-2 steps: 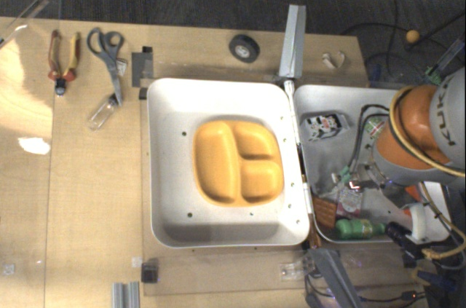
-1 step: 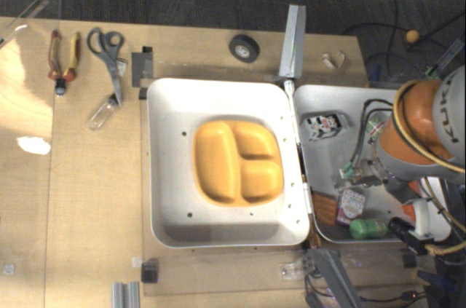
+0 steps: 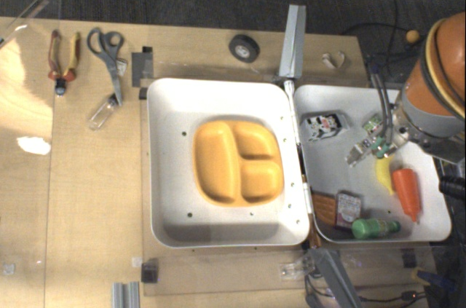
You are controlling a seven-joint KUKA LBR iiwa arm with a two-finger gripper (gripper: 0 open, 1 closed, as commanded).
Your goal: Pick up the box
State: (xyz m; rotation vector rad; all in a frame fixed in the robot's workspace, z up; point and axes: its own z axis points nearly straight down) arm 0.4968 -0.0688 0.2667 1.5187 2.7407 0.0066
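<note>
Two bins, one box not yet lifted

Two white bins sit side by side on the table (image 3: 87, 175). The left bin (image 3: 171, 154) carries a yellow three-part tray (image 3: 237, 161); the right bin (image 3: 429, 223) carries the clutter. The box (image 3: 348, 208) (a small, flat, dark carton with a printed face, as far as I can tell) lies near the front wall of the right bin, just beside a green bottle (image 3: 375, 228) and touching a brown patterned piece (image 3: 325, 207) on its left. An orange carrot (image 3: 408, 191) and a yellow item (image 3: 383, 172) lie to its right, and a black-and-white packet (image 3: 322, 125) rests further back.

The arm (image 3: 437, 88) reaches in from the right, and the claw (image 3: 373, 143) hangs over the middle of the right bin, behind the box and apart from it. Whether the claw is spread or closed I cannot tell; nothing visibly sits in it.

My judgement is that this is the approach step, with the pick not yet made. The next move calls for carrying the claw toward the front wall, squaring it over the box, and descending without catching the bottle or the brown piece.
</note>
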